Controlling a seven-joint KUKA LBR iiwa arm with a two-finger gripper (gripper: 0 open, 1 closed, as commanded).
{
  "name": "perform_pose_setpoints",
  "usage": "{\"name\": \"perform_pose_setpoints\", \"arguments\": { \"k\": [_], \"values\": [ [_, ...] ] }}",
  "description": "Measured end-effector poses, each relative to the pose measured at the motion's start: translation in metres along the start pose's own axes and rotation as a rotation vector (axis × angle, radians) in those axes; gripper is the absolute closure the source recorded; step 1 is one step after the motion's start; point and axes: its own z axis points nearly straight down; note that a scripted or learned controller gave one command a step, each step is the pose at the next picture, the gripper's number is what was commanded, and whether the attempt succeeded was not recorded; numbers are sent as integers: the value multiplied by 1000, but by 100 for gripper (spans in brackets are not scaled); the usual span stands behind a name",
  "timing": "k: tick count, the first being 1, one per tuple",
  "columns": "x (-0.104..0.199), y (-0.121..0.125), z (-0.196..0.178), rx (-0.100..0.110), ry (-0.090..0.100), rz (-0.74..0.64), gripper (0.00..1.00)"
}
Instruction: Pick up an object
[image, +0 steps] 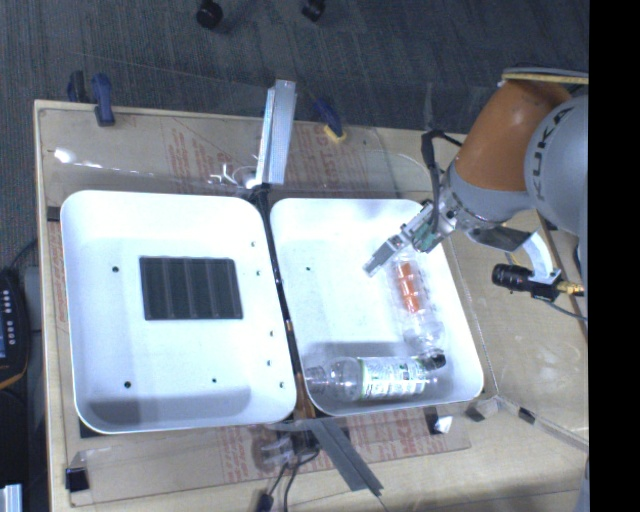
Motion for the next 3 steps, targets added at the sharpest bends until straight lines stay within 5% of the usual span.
{"name": "perform_pose_setpoints", "arguments": {
  "k": [1, 3],
  "values": [
    [-10, 17, 19, -1, -1, -68, 0],
    [-20, 27, 31, -2, -3, 13, 0]
  ]
}}
